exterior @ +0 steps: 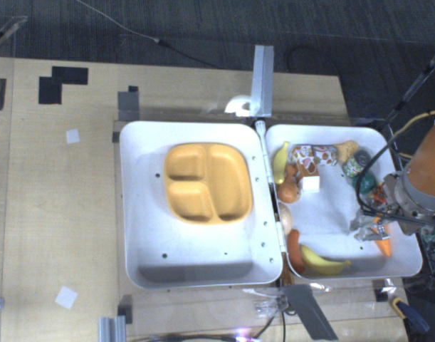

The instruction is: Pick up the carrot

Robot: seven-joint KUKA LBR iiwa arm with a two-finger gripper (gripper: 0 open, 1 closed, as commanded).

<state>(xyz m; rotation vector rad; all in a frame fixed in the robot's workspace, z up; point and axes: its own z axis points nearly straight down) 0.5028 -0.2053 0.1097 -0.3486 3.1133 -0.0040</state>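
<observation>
The end effector hung low in the right bin, directly over the carrot by the bin's right wall; its grip state could not be told. A banana lay nearby, and a yellow tray sat in the left bin.
</observation>
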